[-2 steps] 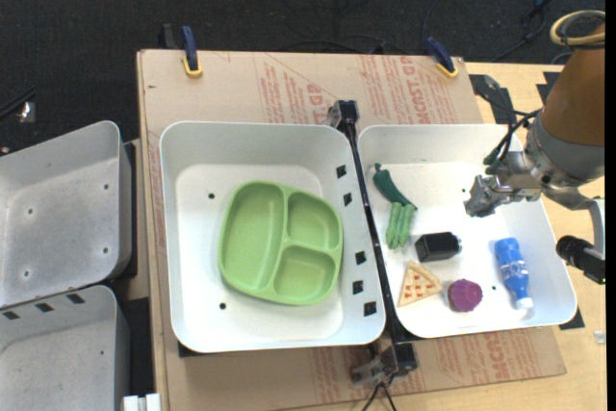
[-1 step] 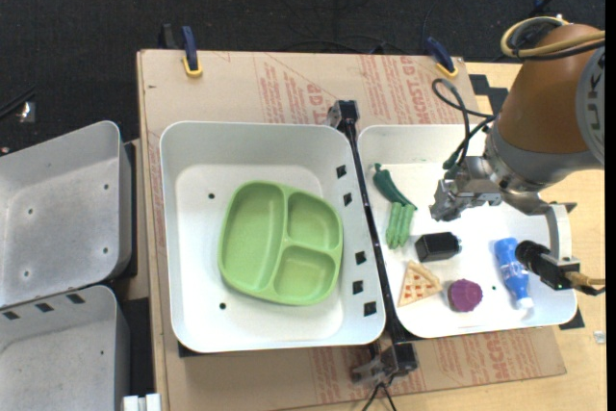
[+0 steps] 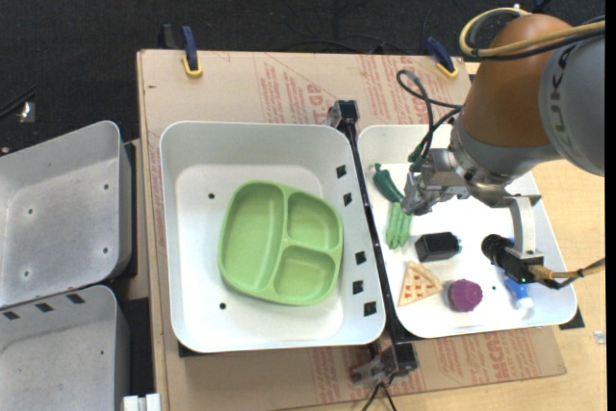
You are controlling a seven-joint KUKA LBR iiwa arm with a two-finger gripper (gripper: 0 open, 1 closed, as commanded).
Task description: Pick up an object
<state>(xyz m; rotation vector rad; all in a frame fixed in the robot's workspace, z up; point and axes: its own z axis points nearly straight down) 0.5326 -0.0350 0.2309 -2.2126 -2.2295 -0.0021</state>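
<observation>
The right bin point(image 3: 549, 236) holds several small things. A green elongated piece point(image 3: 397, 226) lies along its left side, with a darker green end point(image 3: 387, 183) pointing up-left. Beside it are a black block point(image 3: 436, 245), an orange pizza-slice toy point(image 3: 418, 285) and a purple ball point(image 3: 466, 295). My gripper point(image 3: 421, 195) hangs low over the bin's left half, just above and right of the green piece's upper end. The wrist hides whatever lies under it.
The left bin point(image 3: 183, 159) holds a light green divided plate point(image 3: 281, 244). A small blue and white item point(image 3: 519, 295) lies near the right bin's front right corner. A black divider point(image 3: 366, 207) runs between the bins. Grey trays point(image 3: 58, 207) sit at far left.
</observation>
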